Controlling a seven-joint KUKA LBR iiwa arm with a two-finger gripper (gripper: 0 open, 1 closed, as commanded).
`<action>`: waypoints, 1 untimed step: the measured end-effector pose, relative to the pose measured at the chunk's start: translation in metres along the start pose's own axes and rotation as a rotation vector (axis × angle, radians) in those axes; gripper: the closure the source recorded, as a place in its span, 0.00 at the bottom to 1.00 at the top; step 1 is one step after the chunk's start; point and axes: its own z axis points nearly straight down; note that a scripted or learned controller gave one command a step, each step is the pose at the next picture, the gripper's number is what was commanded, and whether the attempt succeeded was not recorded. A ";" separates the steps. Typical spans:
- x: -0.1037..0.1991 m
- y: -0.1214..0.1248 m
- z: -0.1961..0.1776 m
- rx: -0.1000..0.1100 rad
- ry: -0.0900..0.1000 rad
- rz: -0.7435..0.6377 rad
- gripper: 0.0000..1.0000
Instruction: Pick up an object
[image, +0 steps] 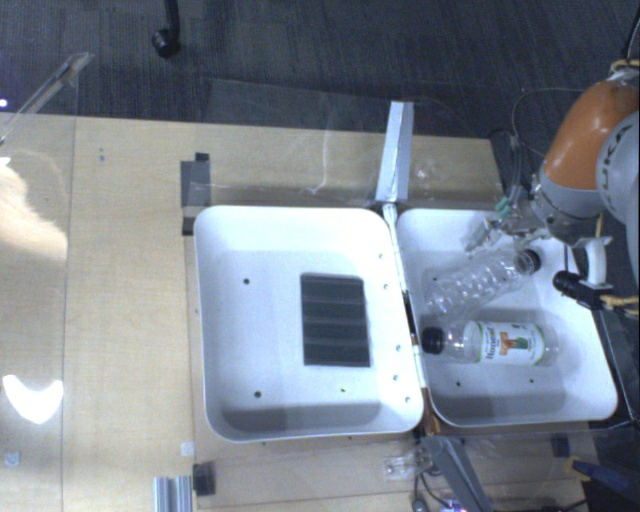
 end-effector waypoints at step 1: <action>-0.021 -0.038 0.026 0.004 0.003 -0.242 0.00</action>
